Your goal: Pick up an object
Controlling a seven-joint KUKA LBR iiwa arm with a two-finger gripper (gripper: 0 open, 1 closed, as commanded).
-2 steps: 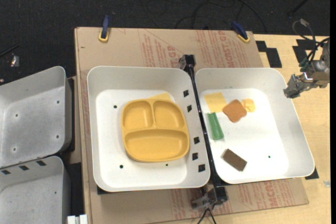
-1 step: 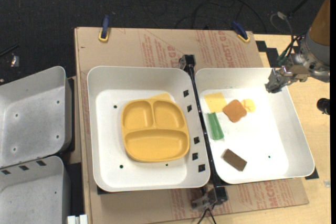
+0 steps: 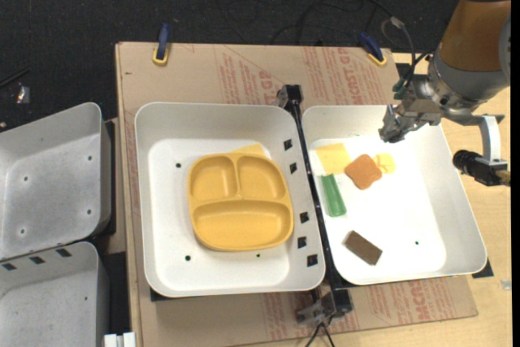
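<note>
In the right bin (image 3: 431,199) lie an orange block (image 3: 362,171), a pale yellow flat piece (image 3: 330,158), a small yellow piece (image 3: 385,165), a green stick (image 3: 333,195) and a brown block (image 3: 362,247). My gripper (image 3: 394,128) hangs over the bin's far part, just above and right of the orange block. Its dark fingers point down with nothing visible between them.
The left bin (image 3: 154,199) holds a yellow divided tray (image 3: 240,201). A black divider (image 3: 305,183) runs between the two bins. Grey metal trays (image 3: 49,183) sit off the bench to the left. Blue clamps (image 3: 162,41) grip the board's far edge.
</note>
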